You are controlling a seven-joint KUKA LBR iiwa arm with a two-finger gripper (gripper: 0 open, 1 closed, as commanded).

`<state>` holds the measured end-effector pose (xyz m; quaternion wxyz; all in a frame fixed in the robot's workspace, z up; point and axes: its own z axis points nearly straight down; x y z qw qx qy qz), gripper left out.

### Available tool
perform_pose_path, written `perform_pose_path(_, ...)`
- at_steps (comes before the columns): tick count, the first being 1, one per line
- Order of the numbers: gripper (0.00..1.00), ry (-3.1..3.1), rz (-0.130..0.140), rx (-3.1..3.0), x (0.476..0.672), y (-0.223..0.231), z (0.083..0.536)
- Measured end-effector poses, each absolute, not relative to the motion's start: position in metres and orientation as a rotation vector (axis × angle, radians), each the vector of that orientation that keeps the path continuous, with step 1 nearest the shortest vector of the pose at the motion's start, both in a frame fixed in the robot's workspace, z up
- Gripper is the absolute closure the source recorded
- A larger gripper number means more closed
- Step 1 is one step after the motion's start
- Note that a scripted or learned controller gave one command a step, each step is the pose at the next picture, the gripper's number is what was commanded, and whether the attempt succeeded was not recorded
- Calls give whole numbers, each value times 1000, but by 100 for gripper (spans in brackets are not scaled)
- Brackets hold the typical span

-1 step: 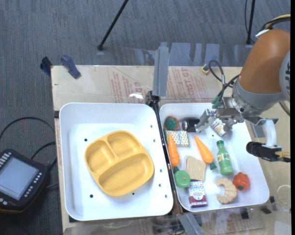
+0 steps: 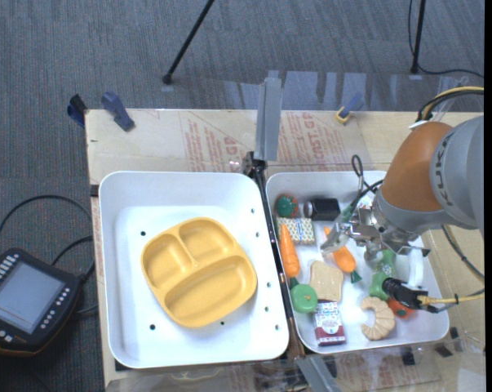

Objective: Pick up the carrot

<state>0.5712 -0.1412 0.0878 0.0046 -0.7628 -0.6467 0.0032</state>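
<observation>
While my gripper point(image 2: 343, 239) hovers, grip state unclear, the carrot point(image 2: 344, 259) lies just beneath; its long axis runs diagonally, green end lower-right.

Orange carrot point(image 2: 289, 251), yellow tray point(image 2: 199, 271), white bins point(image 2: 115, 219).

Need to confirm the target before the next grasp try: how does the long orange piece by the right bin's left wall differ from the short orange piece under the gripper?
The long carrot is slender and lies lengthwise beside the right bin's left wall; the short orange piece is stubby and sits mid-bin. The long carrot lies apart from the gripper; the short piece is right at it, partly covered. Both are orange, and both lie in the right bin.
</observation>
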Motion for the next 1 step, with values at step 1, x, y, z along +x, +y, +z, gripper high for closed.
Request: perform_pose_path(1, 100, -2018, 6, -2395, 572, -142, 99)
